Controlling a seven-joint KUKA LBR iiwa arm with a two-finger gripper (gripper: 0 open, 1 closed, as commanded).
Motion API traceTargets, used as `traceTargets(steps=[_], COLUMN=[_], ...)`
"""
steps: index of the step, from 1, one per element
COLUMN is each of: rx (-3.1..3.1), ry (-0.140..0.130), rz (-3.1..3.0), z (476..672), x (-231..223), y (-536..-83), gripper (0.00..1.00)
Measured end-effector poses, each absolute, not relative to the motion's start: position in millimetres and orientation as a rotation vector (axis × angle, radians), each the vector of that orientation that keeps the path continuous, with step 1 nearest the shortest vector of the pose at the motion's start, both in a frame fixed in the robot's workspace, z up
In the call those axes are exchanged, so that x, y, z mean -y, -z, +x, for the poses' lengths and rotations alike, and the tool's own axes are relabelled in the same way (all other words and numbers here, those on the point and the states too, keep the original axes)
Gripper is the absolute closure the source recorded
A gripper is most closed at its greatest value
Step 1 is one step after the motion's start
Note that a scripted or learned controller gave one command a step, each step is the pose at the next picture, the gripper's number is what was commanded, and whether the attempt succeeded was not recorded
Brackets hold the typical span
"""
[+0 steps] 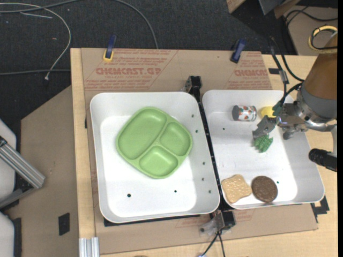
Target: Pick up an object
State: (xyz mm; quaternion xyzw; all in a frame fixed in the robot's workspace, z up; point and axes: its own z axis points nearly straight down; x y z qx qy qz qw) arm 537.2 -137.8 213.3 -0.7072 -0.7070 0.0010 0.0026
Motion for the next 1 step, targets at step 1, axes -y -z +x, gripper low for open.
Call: traceTargets(steps=[1], rx=[2.220], ry=[0.000], rz=[-2.219], z=[538.2], x=[137.8], y=[-214.8], gripper=[0.00])
